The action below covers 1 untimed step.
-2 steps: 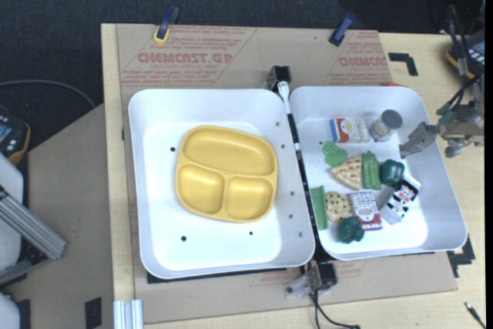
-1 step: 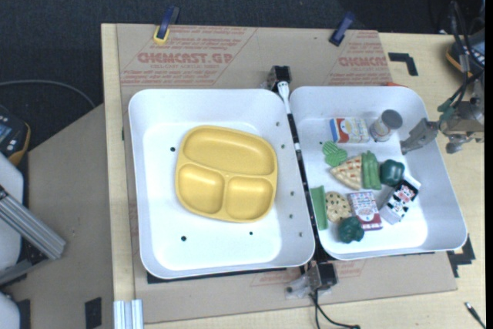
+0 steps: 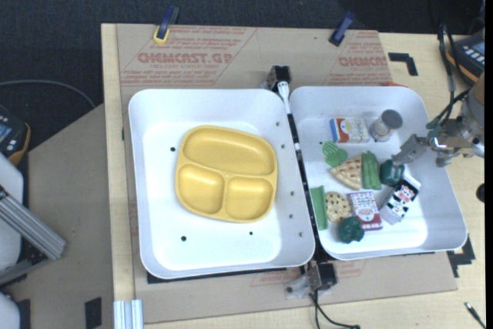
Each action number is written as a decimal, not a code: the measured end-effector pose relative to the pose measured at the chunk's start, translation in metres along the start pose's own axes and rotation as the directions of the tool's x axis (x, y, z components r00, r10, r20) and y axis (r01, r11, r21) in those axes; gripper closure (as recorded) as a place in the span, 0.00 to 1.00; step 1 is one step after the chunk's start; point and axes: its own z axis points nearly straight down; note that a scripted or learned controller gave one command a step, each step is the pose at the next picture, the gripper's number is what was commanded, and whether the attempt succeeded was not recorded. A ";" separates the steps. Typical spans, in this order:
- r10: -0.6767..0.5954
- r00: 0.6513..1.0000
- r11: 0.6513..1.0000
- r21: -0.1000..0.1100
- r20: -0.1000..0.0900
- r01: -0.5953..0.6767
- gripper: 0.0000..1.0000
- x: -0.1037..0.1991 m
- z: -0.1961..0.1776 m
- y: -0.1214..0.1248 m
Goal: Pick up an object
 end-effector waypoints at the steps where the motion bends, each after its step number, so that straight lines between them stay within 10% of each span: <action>1: 0.000 1.000 1.000 0.003 -0.001 0.000 0.00 0.001 0.060 -0.009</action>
